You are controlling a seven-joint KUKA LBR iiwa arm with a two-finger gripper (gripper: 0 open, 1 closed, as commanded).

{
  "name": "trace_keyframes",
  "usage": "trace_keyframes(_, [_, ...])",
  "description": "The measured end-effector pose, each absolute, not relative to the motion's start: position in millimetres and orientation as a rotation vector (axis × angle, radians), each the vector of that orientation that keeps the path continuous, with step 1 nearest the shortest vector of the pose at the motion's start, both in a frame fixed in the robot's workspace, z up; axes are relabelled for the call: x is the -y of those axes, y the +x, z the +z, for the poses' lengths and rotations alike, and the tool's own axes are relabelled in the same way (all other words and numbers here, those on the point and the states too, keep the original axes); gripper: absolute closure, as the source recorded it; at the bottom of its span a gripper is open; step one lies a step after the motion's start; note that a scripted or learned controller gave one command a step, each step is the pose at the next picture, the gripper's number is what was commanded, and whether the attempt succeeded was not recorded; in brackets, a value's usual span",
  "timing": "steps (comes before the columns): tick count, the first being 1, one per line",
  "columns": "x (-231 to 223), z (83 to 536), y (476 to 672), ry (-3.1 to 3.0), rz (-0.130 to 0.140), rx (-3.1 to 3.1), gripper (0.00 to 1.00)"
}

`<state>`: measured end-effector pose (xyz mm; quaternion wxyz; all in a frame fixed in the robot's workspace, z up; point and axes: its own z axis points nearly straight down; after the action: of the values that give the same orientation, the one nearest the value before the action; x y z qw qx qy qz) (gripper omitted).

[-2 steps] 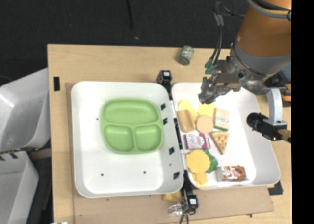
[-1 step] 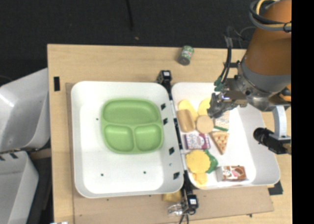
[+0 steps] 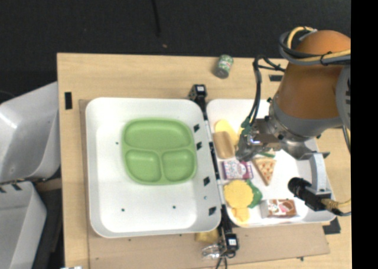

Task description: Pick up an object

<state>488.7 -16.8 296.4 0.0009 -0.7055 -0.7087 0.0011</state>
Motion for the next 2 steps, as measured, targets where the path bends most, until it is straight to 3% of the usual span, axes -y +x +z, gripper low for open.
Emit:
trace_keyframes(1, [-78, 374, 490.4, -2.211, -0.013, 2.238, 1.0])
trace_keyframes(2, [-50, 358, 490.2, -2.224, 0.001, 2.221, 1.0])
